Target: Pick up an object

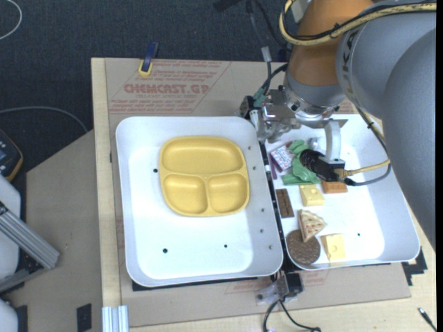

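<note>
**Arm low over the far end of the right bin, above the small pile of toy food**

The gripper [294, 126] hung at the far left corner of the right bin [387, 227], under the grey arm [387, 54] and its orange band [325, 30]. Whether it was released or clenched could not be told, since the wrist hid that part.

Just below it lay the things to be picked. A small purple-and-white packet [282, 157] sat closest, tilted, near the wall between the bins. Beside it was a green, leafy piece [299, 168], partly under a black cable end. Nearer the camera came a thin brown bar [284, 202] along the bin's left wall, a pale yellow block [312, 195], a small orange-brown block [335, 187], a tan wedge [311, 223], a round brown disc [303, 247] and another yellow block [334, 246] just beside the disc.

The left bin [138, 241] held a yellow tray [204, 175] with three compartments, lying flat near its middle. Both bins rested on a brown cardboard sheet [173, 81] with red print.
</note>
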Available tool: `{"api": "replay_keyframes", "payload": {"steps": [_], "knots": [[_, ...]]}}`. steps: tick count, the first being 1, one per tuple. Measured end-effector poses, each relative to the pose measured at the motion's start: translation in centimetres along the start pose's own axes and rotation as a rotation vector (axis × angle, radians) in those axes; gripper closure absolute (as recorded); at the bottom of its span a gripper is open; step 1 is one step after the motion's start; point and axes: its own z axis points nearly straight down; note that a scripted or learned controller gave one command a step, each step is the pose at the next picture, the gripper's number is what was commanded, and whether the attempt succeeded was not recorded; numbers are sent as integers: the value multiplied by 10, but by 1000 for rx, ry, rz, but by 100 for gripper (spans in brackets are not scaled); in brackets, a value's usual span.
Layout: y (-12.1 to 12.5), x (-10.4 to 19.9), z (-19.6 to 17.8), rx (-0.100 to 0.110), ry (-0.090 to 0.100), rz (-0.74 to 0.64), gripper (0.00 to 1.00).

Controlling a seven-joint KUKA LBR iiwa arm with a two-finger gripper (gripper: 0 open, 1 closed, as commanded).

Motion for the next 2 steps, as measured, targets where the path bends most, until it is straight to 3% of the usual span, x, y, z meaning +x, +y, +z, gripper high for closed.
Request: {"api": "replay_keyframes", "payload": {"steps": [1, 2], "knots": [[3, -10, -3, 0, -2, 4, 100], [-10, -3, -17, 4, 0, 2, 100]]}}
